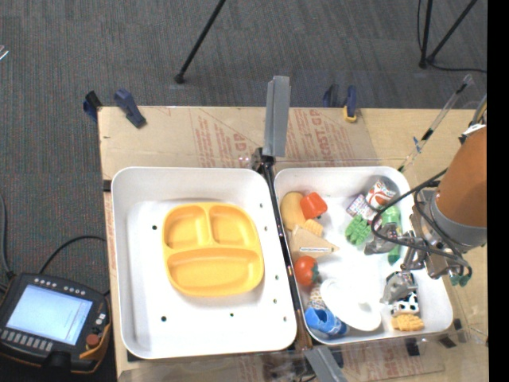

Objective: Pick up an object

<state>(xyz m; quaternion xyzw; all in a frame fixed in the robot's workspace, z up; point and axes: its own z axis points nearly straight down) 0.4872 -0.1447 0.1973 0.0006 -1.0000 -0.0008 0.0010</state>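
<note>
Toys crowd the right bin, gripper low among them.
Its fingers sit just above a black-and-white cow figure beside a white plate; whether they grip anything I cannot tell. A yellow divided tray lies in the left bin.

A dark grey carpeted floor surrounds the bench, its weave showing faint diagonal ribbing. The bench top is a pale board printed with red lettering, held at its far edge by blue clamps. Thin black stand legs slant across the carpet behind it (another set stands at the upper right). A handheld control pendant with a lit screen lies on the floor at lower left, its cable curling beside it.
</note>
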